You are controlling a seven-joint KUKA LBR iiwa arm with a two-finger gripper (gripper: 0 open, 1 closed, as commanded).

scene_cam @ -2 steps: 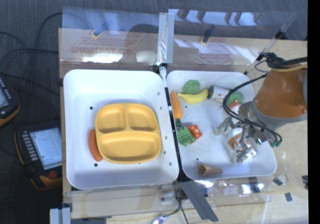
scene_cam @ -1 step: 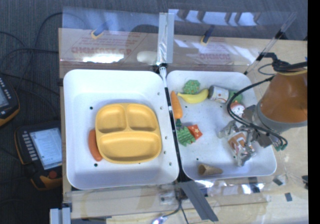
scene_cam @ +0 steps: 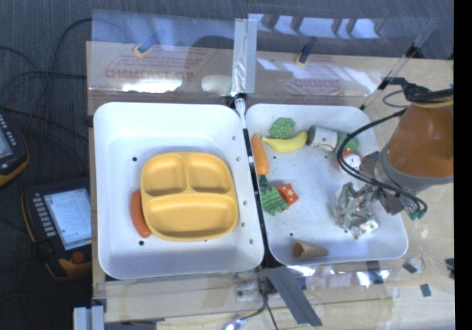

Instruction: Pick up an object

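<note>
Right bin (scene_cam: 324,258) — end effector (scene_cam: 355,212) low, its grip indistinct.

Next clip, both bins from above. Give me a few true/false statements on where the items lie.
1. The yellow tray lies in the left bin. True.
2. The banana lies on the tray. False: it is in the right bin, beside the green item.
3. The cone lies near the right bin's front edge. True.
4. The gripper hangs over the left bin. False: it is over the right bin.
</note>
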